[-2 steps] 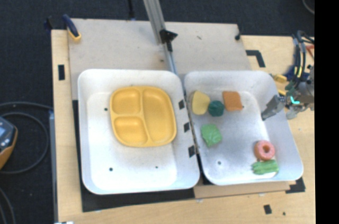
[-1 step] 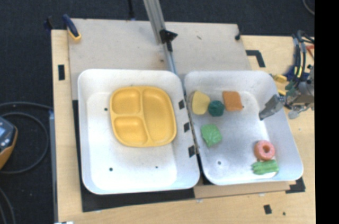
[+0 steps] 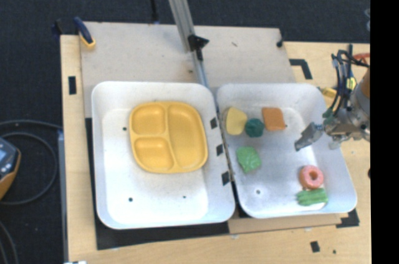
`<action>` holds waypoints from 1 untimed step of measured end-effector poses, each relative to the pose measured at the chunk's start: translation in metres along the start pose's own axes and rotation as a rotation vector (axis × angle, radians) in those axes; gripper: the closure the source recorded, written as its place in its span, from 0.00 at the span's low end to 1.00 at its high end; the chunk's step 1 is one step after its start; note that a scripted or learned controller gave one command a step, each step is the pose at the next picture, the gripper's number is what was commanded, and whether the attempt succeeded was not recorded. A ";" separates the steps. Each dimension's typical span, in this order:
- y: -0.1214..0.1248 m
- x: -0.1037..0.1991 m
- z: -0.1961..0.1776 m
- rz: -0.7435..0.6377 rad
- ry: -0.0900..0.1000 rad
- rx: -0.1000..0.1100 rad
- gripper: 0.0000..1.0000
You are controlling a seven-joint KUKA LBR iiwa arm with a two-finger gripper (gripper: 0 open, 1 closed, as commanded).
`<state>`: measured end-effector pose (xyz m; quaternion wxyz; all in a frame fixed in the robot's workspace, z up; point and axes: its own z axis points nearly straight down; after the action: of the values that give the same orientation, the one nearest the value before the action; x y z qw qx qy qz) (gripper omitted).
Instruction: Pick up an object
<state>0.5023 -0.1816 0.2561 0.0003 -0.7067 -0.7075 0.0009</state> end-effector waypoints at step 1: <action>0.000 0.000 0.042 0.001 0.000 0.001 0.00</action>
<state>0.5020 -0.1816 0.2137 0.0007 -0.7069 -0.7073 0.0010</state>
